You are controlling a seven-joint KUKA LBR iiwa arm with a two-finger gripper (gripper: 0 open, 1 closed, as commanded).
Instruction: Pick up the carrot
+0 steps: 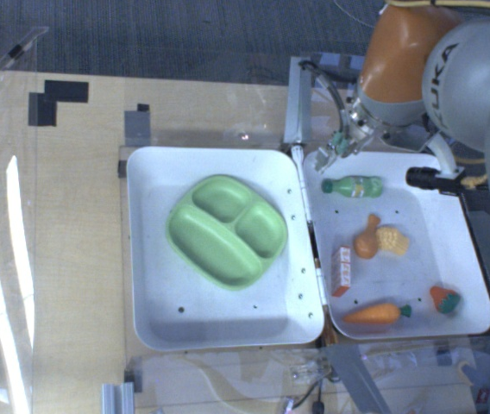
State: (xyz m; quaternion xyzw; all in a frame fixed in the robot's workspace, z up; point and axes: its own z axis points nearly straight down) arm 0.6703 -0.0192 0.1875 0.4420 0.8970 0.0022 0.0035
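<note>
Fixed overhead camera, slanted down, both bins (219,335)

You get even, bright overhead light; glare streaks cross the counter (55,231) at the left, a small glint sits above the left bin (219,317), shadows stay soft, and the whole picture is slightly soft
</note>
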